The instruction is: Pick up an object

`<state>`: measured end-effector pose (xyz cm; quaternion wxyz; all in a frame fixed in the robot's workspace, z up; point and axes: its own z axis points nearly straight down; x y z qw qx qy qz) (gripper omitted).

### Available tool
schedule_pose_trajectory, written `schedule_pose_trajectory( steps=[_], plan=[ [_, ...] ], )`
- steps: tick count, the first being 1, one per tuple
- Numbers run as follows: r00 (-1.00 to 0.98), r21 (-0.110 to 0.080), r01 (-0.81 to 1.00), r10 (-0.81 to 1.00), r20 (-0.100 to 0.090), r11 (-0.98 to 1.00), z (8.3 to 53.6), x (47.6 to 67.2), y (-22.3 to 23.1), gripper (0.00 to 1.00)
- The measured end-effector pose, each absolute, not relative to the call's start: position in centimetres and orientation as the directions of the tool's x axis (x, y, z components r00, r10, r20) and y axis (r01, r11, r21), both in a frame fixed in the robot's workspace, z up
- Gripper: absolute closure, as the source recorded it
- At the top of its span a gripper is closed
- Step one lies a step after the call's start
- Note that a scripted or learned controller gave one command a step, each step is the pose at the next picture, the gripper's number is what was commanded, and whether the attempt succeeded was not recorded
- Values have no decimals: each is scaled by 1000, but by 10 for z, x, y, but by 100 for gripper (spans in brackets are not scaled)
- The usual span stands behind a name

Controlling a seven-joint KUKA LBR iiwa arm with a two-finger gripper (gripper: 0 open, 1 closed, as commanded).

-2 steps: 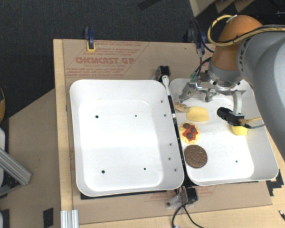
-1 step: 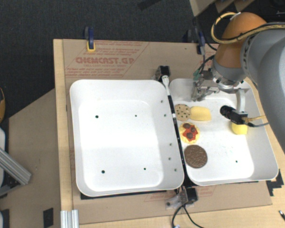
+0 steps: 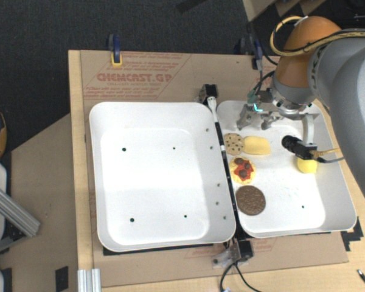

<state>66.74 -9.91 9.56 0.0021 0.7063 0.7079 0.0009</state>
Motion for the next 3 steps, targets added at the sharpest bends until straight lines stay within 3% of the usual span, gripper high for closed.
schedule_pose_trajectory(
  steps=[1,2,3],
  plan=[
    [3,10,1000,1000,-1,-3,89,644,-95,0],
    [2,9,1000,1000,0,-2,89,597,-94,0],
    [2,2,1000,1000,1,-2,87,566,-112,0]
  ],
)
